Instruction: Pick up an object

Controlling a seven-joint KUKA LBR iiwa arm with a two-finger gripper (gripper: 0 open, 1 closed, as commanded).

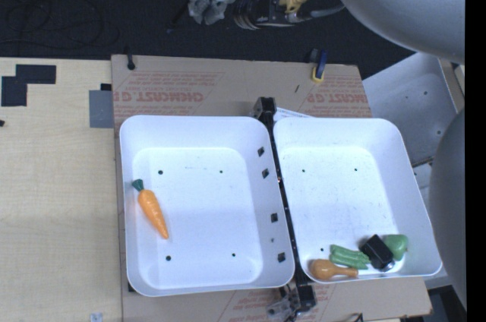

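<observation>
You see the tool (215,0) held high beyond the far edge of the left bin (137,132), over the dark area past the desk (53,184). Its fingers hang close together, with nothing between them. The carrot (153,212) lies inside the left bin near its left wall. In the right bin (402,142), at the near right corner, a green bean pod (348,256), a black block (377,251), a green piece (396,243) and an orange gourd-shaped toy (331,269) lie clustered together.
</observation>
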